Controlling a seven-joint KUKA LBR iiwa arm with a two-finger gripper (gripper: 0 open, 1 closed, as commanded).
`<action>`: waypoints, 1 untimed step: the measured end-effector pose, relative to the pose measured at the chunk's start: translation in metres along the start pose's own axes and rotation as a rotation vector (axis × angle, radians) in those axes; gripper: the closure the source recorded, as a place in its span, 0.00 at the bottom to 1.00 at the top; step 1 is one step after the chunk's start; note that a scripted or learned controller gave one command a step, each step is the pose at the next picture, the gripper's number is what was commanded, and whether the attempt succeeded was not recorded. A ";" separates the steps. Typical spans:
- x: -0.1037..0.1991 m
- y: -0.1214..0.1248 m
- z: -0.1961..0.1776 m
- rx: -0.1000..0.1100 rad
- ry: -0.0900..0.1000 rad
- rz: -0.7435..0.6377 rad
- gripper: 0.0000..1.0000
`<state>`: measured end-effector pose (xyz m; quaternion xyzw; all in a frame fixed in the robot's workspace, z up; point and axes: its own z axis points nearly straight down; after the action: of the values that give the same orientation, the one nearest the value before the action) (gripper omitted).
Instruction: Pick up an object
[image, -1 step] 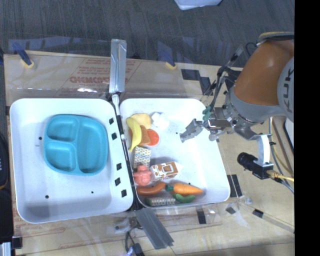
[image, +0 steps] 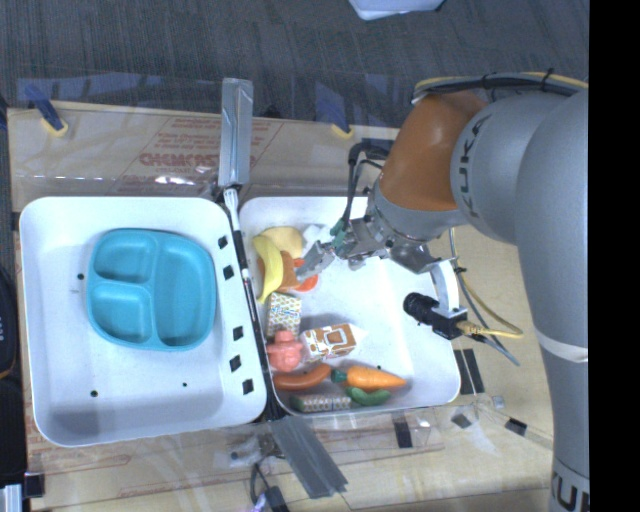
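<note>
the hand (image: 318, 256) hangs low in the right bin (image: 430, 372), by the banana (image: 270, 262), whose long axis runs up-down along the left wall. how far open: cannot tell. "kuka" shows on the arm (image: 480, 150).

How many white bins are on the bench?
2. The left bin holds a blue divided plate; the right bin holds the toy food, with the gripper above it.

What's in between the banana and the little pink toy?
In the camera view, a small patterned box lies between the banana above and the pink toy below, in the right bin.
</note>
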<state>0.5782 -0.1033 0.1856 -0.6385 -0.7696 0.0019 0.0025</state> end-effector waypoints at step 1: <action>-0.015 0.024 0.092 -0.007 -0.003 -0.050 0.00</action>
<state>0.6042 -0.1137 0.0938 -0.6190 -0.7854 -0.0001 -0.0009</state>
